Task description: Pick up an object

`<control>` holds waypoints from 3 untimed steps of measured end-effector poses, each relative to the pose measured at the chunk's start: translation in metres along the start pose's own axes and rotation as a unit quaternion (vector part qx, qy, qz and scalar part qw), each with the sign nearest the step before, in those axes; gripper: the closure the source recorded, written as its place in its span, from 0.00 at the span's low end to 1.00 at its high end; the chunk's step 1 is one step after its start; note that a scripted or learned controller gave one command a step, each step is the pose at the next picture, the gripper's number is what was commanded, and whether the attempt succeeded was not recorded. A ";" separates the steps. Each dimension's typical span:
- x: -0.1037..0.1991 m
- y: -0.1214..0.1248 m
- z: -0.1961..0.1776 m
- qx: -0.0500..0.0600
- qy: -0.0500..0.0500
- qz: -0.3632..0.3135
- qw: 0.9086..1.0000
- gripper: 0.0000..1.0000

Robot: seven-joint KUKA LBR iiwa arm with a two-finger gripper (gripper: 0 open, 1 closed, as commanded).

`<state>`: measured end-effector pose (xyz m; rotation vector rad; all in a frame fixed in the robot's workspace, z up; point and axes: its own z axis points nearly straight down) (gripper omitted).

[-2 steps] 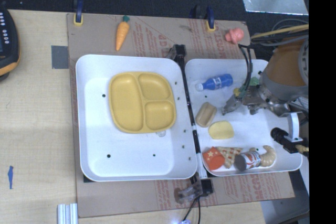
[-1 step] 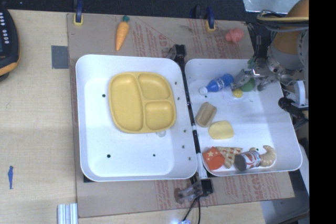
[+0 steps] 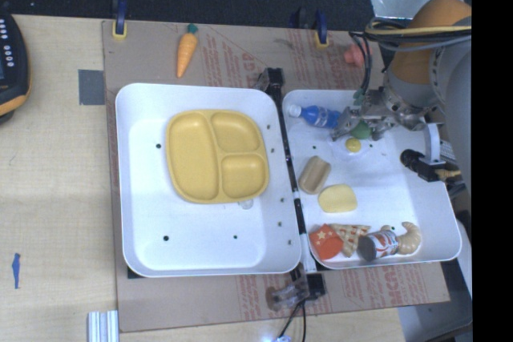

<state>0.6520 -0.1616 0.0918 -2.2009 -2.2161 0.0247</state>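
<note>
Over the right bin (image 3: 433, 212), far corner: hand (image 3: 362, 124) is hovering among a blue bottle (image 3: 314, 116) and a small yellow piece (image 3: 353, 145); grip state impossible to tell. Advice: centre over one item, descending clear of the bin wall.

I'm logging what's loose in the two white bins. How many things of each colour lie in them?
Yellow: 3, divided plate, small ball, pale lump
Blue: 1, bottle
Tan: 2, roll, curved piece
Red: 1, tomato slice
Multicoloured: 2, pizza slice, can
Total: 9
</note>
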 end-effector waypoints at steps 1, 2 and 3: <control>-0.001 0.000 -0.011 -0.001 -0.001 -0.002 1.000 1.00; -0.009 -0.007 -0.025 -0.005 0.000 0.002 1.000 1.00; -0.033 -0.062 -0.109 -0.012 -0.002 0.004 1.000 1.00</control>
